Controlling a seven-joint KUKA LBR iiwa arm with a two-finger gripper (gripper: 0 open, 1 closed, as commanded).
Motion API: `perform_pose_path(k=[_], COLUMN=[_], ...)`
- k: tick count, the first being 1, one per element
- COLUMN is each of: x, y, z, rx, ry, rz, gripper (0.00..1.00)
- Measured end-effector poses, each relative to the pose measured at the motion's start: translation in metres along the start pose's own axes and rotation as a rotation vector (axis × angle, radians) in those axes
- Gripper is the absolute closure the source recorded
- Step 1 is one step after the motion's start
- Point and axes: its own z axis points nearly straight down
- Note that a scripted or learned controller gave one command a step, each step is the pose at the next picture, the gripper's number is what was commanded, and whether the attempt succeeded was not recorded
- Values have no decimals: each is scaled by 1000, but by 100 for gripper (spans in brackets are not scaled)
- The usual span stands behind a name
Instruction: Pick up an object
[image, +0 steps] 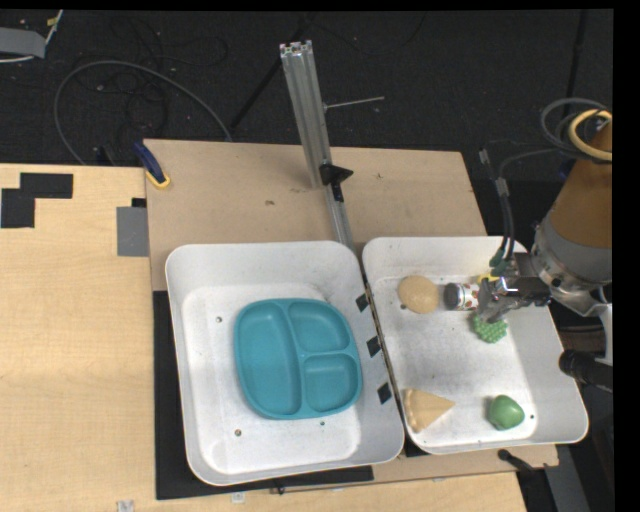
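Green knobbly object (490, 329): it lay in the right bin (560, 420), up toward the far right part of the floor, directly under the gripper (494, 296); by my reading this was the piece being gone for.
Gripper: it hung just above and touching, or nearly touching, the green knobbly object; whether the jaws were apart or closed could not be told, as the tips merged with the object and a small dark and silver part beside them.
Why so placed: the arm reached in from the right, so the wrist sat over the right bin's far side, nearest its own base.
Other contents of the right bin: a tan rounded lump (418, 294) left of the gripper, a tan wedge (428, 408) at the near left, a green ball (506, 411) at the near right.
Left of the right bin: a teal divided plate (297, 356) lay in the left bin (200, 290).
Hard to make out: the object's true shape, and whether it rested on the floor or was lifted.
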Motion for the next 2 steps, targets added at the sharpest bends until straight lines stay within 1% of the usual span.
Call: perform_pose_path(k=[1,2], x=[51,101], y=[-8,-6], z=[14,10], rx=[6,5], ry=[2,1], rz=[-2,-3], gripper=[100,100])
